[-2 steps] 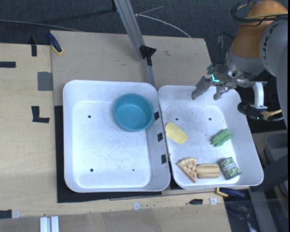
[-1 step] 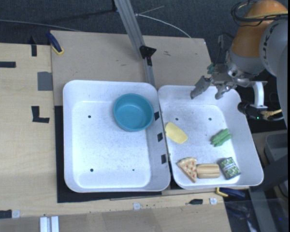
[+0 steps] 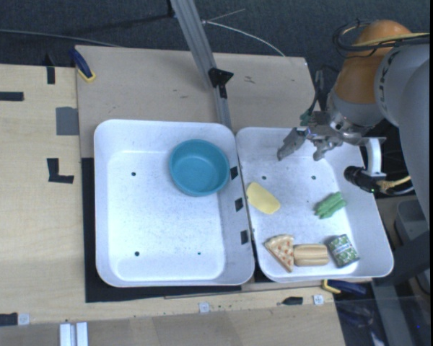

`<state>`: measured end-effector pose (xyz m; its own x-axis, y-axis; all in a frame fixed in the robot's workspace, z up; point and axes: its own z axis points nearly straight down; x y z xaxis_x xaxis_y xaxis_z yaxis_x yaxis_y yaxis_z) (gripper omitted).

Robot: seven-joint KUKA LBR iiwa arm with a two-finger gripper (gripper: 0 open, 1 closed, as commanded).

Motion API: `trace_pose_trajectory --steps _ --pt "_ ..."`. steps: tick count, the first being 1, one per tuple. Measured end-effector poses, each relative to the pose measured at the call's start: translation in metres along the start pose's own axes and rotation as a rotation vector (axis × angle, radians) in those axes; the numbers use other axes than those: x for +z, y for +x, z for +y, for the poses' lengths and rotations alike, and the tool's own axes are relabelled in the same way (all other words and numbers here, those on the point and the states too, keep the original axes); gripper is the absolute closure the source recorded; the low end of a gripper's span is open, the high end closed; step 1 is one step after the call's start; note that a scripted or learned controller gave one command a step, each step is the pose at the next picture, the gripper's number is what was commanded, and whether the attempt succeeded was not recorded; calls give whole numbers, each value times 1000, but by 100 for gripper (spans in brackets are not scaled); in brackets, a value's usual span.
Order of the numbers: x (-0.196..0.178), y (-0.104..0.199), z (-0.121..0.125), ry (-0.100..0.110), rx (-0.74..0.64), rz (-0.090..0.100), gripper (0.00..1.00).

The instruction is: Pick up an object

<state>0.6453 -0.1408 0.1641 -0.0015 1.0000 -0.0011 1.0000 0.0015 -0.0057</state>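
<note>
My gripper [image 3: 303,150] hangs over the far part of the right bin [image 3: 368,265], its two dark fingers spread apart with nothing between them. Below it in that bin lie a yellow oval piece [image 3: 263,198], a green pod-like piece [image 3: 330,205], a pizza slice [image 3: 280,251], a hot dog bun [image 3: 310,254] and a small green packet [image 3: 342,250]. The yellow piece lies closest to the gripper, down and to its left. A blue bowl [image 3: 198,166] stands in the left bin [image 3: 130,265].
A grey metal pole [image 3: 198,42] slants down from the top to the gap between the bins. The arm's orange band [image 3: 361,78] and grey wrist stand over the right bin's far right corner. Black cables [image 3: 368,179] hang beside the bin's right rim.
</note>
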Motion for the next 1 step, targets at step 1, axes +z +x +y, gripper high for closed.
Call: trace_pose_trajectory --steps 1 --pt "46 5 5 0 -1 0 0"
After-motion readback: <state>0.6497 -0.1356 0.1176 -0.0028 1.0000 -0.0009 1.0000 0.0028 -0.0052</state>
